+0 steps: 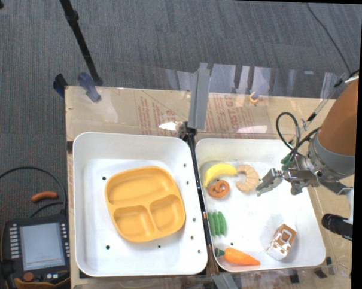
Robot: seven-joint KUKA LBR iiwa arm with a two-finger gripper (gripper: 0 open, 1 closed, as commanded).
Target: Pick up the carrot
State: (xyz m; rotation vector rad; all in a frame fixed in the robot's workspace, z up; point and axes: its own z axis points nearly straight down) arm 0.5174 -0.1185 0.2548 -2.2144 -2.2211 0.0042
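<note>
Carrot (241, 257): it is seen lying flat at about 7 o'clock in the right bin (300, 151), close to the near wall, green top toward 9 o'clock and tip toward 3 o'clock.
Hand (269, 183): it is seen at about 12 o'clock from the carrot, well apart from it, over the middle of the right bin; the fingers are spread apart and nothing is held between them.
Step in hand: the approach is judged not yet made; the hand should be carried toward 6 o'clock until it stands above the carrot's thick middle.
Doing it well: the fingers are best set across the carrot's short width, and room should be left on the side of the near wall so that no finger is jammed against it.
Right bin contents: a banana (220, 171), a pretzel (218, 188), a pale ring-shaped piece (248, 177), a green pod (218, 223) and a small white box (281, 241) are also held.
Left bin (91, 149): a yellow divided plate (145, 202) is held, with nothing seen in its compartments.
</note>
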